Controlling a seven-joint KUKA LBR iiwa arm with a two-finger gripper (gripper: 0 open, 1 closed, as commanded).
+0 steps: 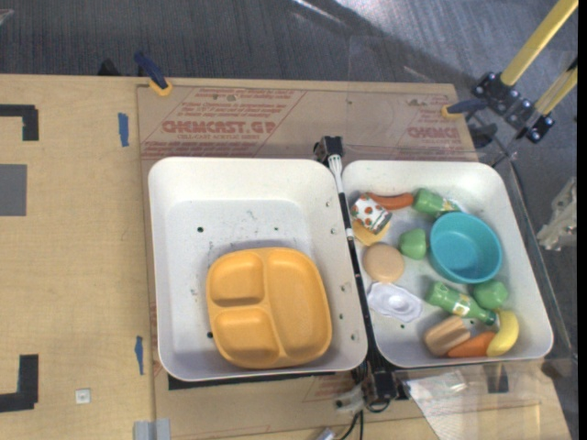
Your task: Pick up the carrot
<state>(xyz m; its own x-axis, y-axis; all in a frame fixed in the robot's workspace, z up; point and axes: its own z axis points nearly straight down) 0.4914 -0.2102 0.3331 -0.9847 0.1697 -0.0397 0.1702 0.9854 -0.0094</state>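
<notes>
Pickup not yet begun: the carrot (396, 200) lies untouched at the right bin's (514, 204) far side, needing a descent; I cannot tell the claw's state.

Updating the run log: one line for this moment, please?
carrot: far end of right bin, untouched | teal bowl: beside it | yellow tray: left bin

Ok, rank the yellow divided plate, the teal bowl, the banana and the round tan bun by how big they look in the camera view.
1. Yellow divided plate, clearly largest.
2. Teal bowl.
3. Round tan bun and banana: they look too alike to rank.
</notes>
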